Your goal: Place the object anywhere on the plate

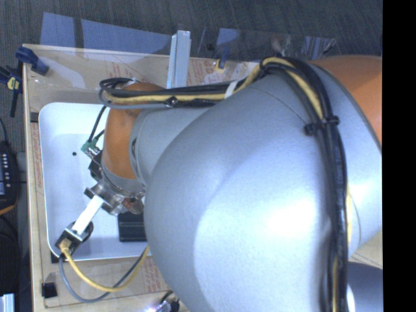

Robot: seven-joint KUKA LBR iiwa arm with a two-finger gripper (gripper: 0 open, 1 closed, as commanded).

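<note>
**Arm blocks most of the view, gripper state unreadable**

The smooth grey arm (260,194) shell is closest, with a black-and-yellow cable bundle (325,129) strapped over it. Below that are the orange band (120,142) and a metal wrist flange (110,197). A dark boxy block (132,226) sits just beside the flange; can't tell if it's the gripper or the object. Behind is the glossy white bin (58,168). Object location: can't tell.

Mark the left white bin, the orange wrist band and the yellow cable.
left white bin (58,142), camera view, bare floor near its left wall
orange wrist band (118,142), camera view, its curved side
yellow cable (97,281), camera view, loop below the bin
</note>
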